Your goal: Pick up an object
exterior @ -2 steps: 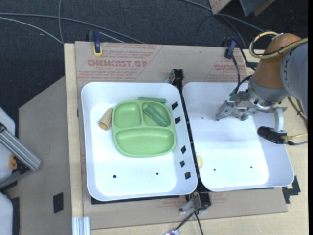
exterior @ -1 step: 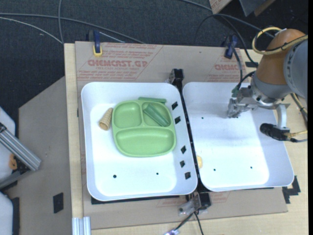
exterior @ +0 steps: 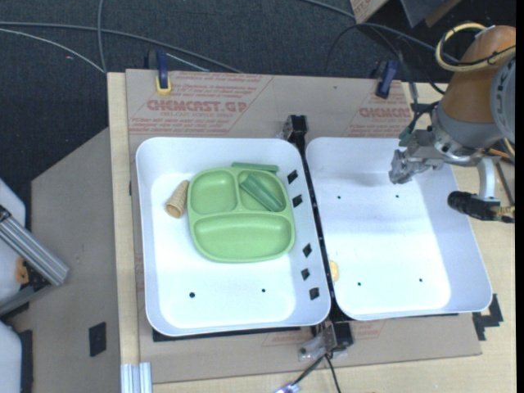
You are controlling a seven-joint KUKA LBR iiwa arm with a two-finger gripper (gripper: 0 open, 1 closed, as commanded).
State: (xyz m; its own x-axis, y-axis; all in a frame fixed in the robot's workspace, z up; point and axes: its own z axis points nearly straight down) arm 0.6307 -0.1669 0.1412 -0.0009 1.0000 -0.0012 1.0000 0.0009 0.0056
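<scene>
Desk (exterior: 214,103): pale board with red print, 2 white bins side by side, touching along their inner rims. 2 blue clamps (exterior: 164,72) on the board's far edge.

Left bin (exterior: 157,252):
- 1 light green divided plate (exterior: 241,237), 3 compartments, flat on the floor in the far half of the bin, roughly centred left to right.
- 1 darker green piece (exterior: 264,191), elongated, lying slantwise in the plate's far-right compartment. What it is: too small to tell.
- 1 narrow dark green strip (exterior: 255,168) along the plate's far rim; cannot tell whether it rests on the rim or just beyond it.
- 1 tan cone (exterior: 176,198), on its side, touching or just beside the plate's left edge, wide end nearer the camera.
- Row of small black marks (exterior: 304,250) down the bin's right wall.

Right bin (exterior: 393,256): white floor with a few tiny dark dots.

1 small yellow bit (exterior: 332,272) at the seam between the bins, near side.

Arm (exterior: 479,84), grey with orange band, enters from the right. Gripper (exterior: 399,173) sits over the far-right part of the right bin, pointing down, well apart from the plate, cone and green piece in the other bin. Open or closed: cannot tell at this angle and size.
</scene>
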